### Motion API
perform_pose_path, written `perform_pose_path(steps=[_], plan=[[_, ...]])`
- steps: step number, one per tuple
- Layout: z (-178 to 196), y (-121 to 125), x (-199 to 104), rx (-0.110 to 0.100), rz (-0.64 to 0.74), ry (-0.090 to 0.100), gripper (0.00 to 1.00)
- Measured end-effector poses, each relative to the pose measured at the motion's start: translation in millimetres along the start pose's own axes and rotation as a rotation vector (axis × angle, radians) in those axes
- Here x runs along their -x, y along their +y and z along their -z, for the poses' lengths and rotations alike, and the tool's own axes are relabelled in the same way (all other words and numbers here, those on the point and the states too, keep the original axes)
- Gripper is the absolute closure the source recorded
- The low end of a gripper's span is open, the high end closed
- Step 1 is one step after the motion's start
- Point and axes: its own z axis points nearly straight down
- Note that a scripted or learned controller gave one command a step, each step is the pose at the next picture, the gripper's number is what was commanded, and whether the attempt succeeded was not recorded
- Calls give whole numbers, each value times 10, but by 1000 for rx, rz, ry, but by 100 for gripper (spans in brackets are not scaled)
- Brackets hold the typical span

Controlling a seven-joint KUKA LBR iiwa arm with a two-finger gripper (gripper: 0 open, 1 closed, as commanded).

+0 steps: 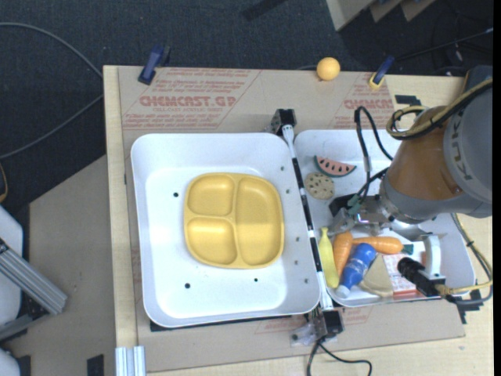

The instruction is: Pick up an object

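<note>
My gripper [354,215] hangs low over the right bin [462,266], at its left-middle, just above a cluster of toys. Right below it lie an orange carrot-like piece [376,245] and a second orange piece [342,250]. A blue bottle [356,265] and a tan bread-like piece [380,279] lie in front of those. A yellow banana-like piece [326,258] rests along the bin's left wall. Further back are a watermelon slice [335,165] and a round brown cookie [318,184]. The arm's body hides much of the bin's right side.
The left bin [156,210] holds a yellow divided plate [234,219]. An orange ball [328,68] lies on the bench behind the bins, with blue clamps [152,65] at the board's back edge. Black cables arc over the right bin's back.
</note>
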Motion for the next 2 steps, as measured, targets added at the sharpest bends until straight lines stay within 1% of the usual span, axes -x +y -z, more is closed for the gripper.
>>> perform_pose_path(steps=[1, 2], plan=[[6, 521, 112, 3, 1, -1, 0], [0, -96, 26, 2, 0, -1, 0]])
